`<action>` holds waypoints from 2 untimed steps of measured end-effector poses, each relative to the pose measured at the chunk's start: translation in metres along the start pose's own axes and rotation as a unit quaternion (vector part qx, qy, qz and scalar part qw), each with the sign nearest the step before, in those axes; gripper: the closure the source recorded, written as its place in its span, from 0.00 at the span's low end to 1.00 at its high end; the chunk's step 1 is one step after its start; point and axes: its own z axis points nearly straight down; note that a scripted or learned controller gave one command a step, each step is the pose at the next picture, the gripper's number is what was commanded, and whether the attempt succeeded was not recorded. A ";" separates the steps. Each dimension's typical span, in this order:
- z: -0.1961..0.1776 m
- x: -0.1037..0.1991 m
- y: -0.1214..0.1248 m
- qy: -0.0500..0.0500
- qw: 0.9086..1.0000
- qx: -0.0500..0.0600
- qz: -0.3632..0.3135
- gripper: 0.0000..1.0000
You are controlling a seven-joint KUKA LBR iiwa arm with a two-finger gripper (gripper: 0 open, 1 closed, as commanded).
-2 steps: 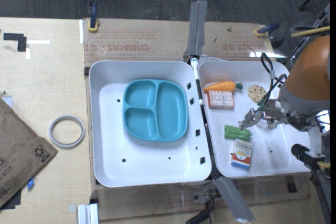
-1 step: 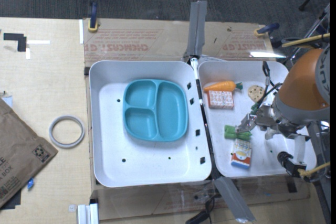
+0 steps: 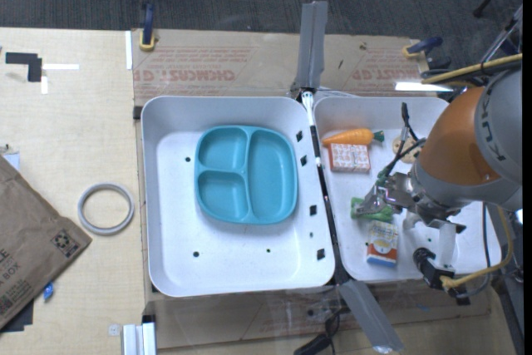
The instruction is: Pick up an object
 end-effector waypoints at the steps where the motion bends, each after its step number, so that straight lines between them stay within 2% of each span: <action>1: -0.097 0.024 0.041 -0.001 0.999 0.003 -0.048 0.00; 2: 0.003 -0.012 -0.001 0.000 1.000 0.003 -0.029 0.00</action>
